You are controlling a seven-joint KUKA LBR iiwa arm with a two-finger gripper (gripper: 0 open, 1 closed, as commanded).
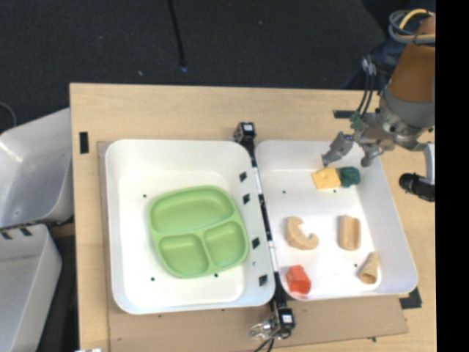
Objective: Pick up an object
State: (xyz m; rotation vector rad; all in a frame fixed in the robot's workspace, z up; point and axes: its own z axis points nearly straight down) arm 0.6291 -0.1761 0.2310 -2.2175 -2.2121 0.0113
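Hand with fingers spread apart, holding nothing, above yellow block touching small dark green piece, right bin

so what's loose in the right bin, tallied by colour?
Tan: 3, curved piece, cylinder, cone-like piece
Yellow: 1, block
Dark green: 1, small lump
Red: 1, small chunk
Total: 6

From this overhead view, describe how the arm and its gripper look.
The arm is grey with a broad orange band above the wrist. Pale cable loops sit near its top, and thin dark cables run down its side. The gripper is grey metal, ending in two slim fingers.
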